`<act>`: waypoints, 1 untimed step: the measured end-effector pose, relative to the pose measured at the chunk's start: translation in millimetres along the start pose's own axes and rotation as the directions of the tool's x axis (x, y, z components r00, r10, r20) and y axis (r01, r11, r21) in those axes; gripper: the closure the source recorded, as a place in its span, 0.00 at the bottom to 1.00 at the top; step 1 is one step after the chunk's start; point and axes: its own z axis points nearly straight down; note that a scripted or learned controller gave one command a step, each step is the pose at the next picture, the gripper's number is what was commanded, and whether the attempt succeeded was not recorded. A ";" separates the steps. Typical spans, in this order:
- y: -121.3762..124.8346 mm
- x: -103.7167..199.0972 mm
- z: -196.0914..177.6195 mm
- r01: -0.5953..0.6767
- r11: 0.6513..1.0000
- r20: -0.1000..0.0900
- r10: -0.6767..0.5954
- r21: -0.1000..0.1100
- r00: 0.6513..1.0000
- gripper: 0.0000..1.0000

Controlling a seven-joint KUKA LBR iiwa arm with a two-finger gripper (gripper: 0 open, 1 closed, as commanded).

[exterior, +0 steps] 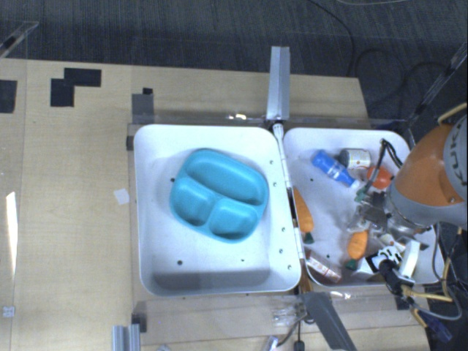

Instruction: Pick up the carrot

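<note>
Near edge: pale wooden bench (66, 218) with metal bracket hardware at the bins' front. Left bin (153, 269) holds a blue three-compartment plate (218, 194). Right bin (322, 196): a dark wrapped item (324, 271) in the front corner; one carrot (303, 214) lying along the left wall, and a second carrot (357, 245) just below the gripper (374, 221). Gripper sits low over this bin, wrist clutter and cables masking it; opening and contents cannot be told. Behind it, a blue bottle (330, 167) and a small red-orange object (378, 175), partly hidden. Far side: upright metal post (278, 79), black markers on the bench, dark carpet (183, 13), loose cable. Arm cut off at right.
</note>
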 end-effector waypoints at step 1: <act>68.3 39.2 -84.8 -0.058 0.998 0.006 0.058 0.014 0.998 1.00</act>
